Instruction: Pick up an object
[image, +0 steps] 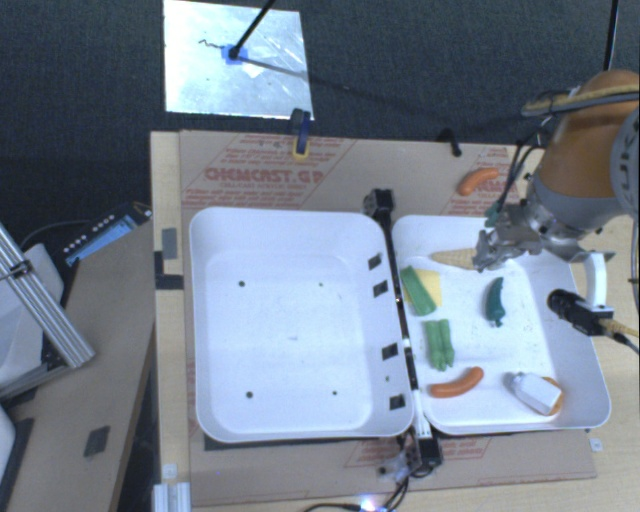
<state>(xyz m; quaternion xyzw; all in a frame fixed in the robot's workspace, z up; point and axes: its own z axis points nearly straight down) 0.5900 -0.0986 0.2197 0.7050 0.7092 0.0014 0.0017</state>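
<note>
My pincer hangs over the right bin, near a yellow wedge; I cannot tell its grip.

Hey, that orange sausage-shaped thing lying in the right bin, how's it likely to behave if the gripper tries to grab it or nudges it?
The orange sausage looks rounded and smooth, so it may roll or slip from a pinch. It lies flat on the right bin floor, curved slightly, which might limit rolling. It looks like a small toy, so probably light. The green piece lies close beside it, so a nudge could bump that.

Grey arm, orange band, black cables.
</note>
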